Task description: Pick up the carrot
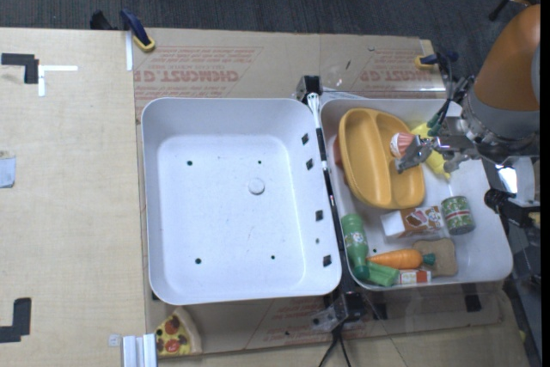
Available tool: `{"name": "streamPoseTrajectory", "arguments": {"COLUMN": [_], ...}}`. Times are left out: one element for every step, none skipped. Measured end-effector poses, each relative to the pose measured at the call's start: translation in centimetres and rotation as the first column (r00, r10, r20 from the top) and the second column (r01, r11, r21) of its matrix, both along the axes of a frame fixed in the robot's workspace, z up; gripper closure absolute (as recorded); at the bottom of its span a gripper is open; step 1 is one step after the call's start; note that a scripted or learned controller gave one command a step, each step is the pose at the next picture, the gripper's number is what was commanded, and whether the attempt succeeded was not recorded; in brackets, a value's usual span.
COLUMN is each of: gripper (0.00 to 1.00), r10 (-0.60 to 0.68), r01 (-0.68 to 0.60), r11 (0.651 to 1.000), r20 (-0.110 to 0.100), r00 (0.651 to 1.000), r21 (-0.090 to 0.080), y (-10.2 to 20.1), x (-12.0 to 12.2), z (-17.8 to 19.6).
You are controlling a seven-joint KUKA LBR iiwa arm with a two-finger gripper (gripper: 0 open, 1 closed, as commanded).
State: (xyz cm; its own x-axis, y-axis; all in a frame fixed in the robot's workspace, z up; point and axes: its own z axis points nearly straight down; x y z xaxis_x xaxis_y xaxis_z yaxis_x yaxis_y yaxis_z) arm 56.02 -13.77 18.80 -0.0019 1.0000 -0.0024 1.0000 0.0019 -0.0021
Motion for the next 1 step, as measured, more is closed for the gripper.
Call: {"name": "streamPoseTrajectory", "arguments": {"gripper": [0.0], "r10": [-0.164], "r01": [0.164], "r11": [0.986], "r20": [0.012], "r00": [0.986], "r21": [0.001], "y": [-0.66], "x": [0.01], "z": [-9.13]}}
